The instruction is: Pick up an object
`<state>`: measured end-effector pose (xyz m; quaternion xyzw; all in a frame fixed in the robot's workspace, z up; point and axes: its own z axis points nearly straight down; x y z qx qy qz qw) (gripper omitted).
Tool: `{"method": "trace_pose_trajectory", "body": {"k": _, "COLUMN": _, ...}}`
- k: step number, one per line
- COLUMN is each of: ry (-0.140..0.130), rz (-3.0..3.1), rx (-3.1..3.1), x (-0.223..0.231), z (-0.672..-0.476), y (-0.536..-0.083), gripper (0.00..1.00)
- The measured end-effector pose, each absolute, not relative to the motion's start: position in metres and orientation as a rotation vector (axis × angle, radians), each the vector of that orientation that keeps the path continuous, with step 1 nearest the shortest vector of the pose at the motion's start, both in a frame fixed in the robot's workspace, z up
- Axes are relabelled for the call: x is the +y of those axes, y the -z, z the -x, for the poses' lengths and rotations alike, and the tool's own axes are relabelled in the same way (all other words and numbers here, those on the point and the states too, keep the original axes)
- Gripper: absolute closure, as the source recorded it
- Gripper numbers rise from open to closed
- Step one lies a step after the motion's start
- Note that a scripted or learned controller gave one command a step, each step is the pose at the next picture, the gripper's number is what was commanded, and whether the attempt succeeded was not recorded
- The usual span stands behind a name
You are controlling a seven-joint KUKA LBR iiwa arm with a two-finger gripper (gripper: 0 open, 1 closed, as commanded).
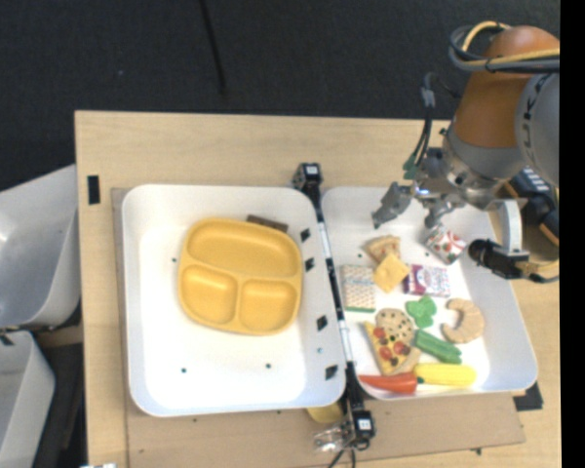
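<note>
Claw (416, 206) is hanging over the far part of the right bin (512, 344), its two grey fingers (390, 206) spread apart, nothing sitting between them. Arm's orange band is showing above the wrist at the view's right.

Toy food is lying in the right bin, all below and nearer the camera than the claw: a small red-and-white item (446, 245) just beside the claw; a yellow cheese wedge (390, 273); a purple-and-white packet (430, 281), its print too small to read; a pizza slice (394, 339); a green piece (431, 344); a tan pretzel-like ring (463, 321); a yellow banana-like piece (446, 375); a red pepper (390, 383).

Left bin (146, 359) is carrying a yellow divided tray (240, 275). Both bins are resting on the pale wooden table (205, 144).
</note>
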<state>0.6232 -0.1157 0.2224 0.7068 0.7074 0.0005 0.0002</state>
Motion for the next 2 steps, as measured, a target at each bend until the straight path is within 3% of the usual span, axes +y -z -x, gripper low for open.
{"method": "trace_pose_trajectory", "body": {"k": 1, "ry": -0.004, "rz": -2.217, "rx": 2.222, "x": -0.117, "z": -0.624, "y": -0.234, "gripper": 1.00}}
{"method": "trace_pose_trajectory", "body": {"k": 2, "ry": 0.003, "rz": -2.219, "rx": 2.228, "x": -0.078, "z": -0.598, "y": -0.200, "gripper": 1.00}}
